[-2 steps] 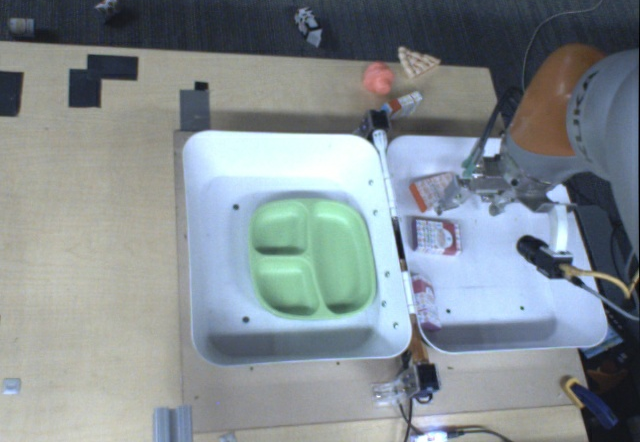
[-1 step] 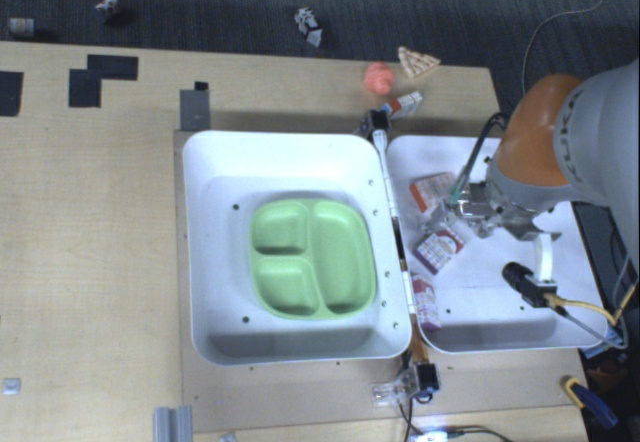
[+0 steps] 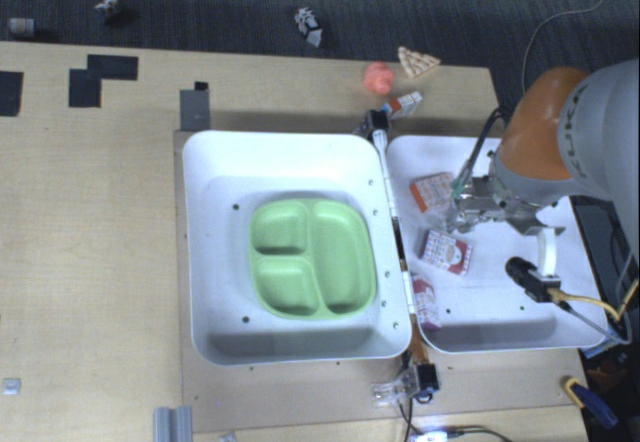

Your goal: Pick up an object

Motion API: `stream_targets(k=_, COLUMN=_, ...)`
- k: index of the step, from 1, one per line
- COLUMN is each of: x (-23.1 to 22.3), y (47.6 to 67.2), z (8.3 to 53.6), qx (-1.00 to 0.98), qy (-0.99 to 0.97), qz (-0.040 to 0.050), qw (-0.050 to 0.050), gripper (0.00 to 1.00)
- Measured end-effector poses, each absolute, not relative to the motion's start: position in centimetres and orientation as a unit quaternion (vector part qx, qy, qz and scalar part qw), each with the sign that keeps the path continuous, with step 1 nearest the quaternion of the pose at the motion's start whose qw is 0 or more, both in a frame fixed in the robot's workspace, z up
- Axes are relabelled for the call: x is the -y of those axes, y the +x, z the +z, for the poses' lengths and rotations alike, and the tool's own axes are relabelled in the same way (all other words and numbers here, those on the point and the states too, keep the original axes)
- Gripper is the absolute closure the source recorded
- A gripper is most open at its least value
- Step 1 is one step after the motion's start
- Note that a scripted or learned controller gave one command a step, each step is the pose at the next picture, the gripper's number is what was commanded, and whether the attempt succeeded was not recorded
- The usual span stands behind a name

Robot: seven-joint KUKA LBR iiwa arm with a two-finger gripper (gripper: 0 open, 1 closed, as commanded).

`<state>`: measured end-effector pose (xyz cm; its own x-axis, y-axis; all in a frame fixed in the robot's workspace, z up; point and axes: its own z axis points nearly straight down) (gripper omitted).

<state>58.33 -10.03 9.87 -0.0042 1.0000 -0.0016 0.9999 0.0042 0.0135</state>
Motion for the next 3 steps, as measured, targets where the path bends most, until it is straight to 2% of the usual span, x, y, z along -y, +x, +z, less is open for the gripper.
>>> stream_targets(k=1, x=10.0, y=58.3, z=9.9, qx=-0.709, qy=0.706, qz=0.0042, qw=0.005, gripper=0.0)
stream_targets(k=2, x=8.6, y=48.8, z=8.9, qx=-0.708, qy=0.706, qz=0.0016, qw=0.002, gripper=0.0)
stream_targets(k=3, x=8.6, y=49.0, z=10.0, qx=-0.708, qy=0.706, qz=0.004, qw=0.005, gripper=1.0)
